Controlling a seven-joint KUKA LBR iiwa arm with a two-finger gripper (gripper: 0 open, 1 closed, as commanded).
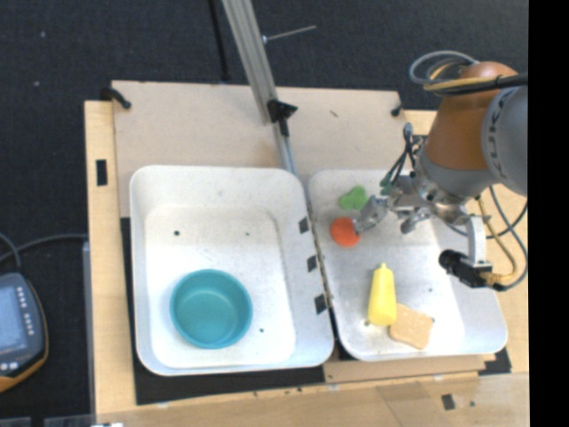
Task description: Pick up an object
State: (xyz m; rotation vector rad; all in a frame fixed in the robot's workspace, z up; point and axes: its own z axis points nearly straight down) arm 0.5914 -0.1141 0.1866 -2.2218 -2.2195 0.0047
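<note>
While the two-finger metal gripper hangs over the far part of the right shallow white plastic bin, the nearest target is the small round orange-red ball, just beside one fingertip near that bin's left wall. A good grasp would centre the fingers over it before descending. The jaws look parted, with nothing between them.

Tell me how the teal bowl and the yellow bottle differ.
The teal bowl sits in the left bin; the yellow bottle lies in the right bin. The bowl is round, wide and open-topped; the bottle is narrow and elongated. The bowl stands apart; the bottle lies against a tan block. Both rest untouched.
</note>
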